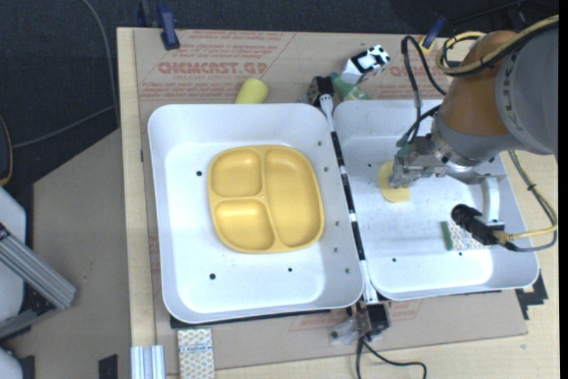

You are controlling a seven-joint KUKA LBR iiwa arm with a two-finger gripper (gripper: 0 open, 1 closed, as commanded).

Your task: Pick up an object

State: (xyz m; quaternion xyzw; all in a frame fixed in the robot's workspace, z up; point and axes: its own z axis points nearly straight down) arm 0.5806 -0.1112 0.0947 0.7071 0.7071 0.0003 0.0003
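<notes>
Yellow object sits in right bin, directly under gripper; finger state can't tell from this angle; yellow divided plate in left bin.

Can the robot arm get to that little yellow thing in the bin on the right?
Probably yes. The gripper is already right above the yellow thing in the right bin, with nothing between them.
</notes>
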